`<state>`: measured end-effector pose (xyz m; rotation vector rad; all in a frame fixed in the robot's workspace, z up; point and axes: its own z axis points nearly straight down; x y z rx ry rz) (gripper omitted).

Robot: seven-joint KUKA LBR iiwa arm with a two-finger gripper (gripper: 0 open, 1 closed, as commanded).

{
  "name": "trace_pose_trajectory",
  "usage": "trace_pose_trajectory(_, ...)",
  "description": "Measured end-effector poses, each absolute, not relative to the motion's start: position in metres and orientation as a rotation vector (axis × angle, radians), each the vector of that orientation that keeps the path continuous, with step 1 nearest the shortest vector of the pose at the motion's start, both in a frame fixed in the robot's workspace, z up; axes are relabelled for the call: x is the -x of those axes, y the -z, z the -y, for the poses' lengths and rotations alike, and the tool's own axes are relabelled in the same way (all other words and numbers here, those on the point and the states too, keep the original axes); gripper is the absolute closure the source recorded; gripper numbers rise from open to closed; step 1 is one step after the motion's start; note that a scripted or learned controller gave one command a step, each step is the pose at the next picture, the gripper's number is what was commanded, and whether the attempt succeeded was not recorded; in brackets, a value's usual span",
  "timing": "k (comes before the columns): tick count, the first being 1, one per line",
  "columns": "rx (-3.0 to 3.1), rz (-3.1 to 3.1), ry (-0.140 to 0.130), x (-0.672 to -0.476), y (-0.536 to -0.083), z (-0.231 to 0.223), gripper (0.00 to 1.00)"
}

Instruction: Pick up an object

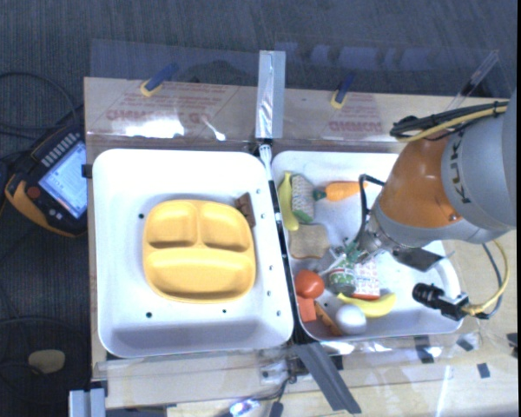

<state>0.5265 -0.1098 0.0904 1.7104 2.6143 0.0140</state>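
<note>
The right bin (434, 315) holds several toy foods: a corn cob (302, 196), a carrot (340, 191), a bread slice (310, 242), a red tomato (309, 283), a yellow banana (371, 304), a white egg (351, 318) and a red-and-green packet (358, 275). My gripper (356, 252) reaches down from the orange wrist (417, 194) into the middle of this bin, right above the packet and just right of the bread slice. The arm's body hides the bin's right part.
The left bin (113, 233) carries a yellow divided plate (200, 248) with a small brown piece (245, 205) at its upper right corner. A thin yellow item (286, 208) lies along the wall between the bins. A handheld controller (56, 185) lies off the bench at left.
</note>
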Motion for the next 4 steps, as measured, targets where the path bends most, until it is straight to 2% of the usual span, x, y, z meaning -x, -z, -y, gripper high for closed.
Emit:
trace_pose_trajectory(1, -1.894, -2.508, 0.003, -0.501, -0.183, 0.083, 0.00)
trace_pose_trajectory(2, -1.521, -2.723, -0.012, -0.491, -0.094, 0.110, 0.00)
trace_pose_trajectory(3, -1.705, -2.624, -0.006, -0.588, -0.089, 0.105, 0.00)
trace_pose_trajectory(4, -1.815, -2.600, 0.029, -0.661, -0.092, 0.110, 0.00)
